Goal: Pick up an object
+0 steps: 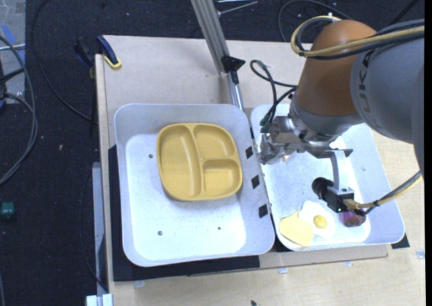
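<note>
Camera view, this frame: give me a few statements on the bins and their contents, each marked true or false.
1. The yellow divided plate lies in the left bin. True.
2. The plate has two compartments. False: three show.
3. The fried-egg toy lies near the front edge of the right bin. True.
4. The gripper hangs over the fried-egg toy. False: it is at the right bin's left edge, farther back.
5. A pale yellow piece lies beside the egg. True.
</note>
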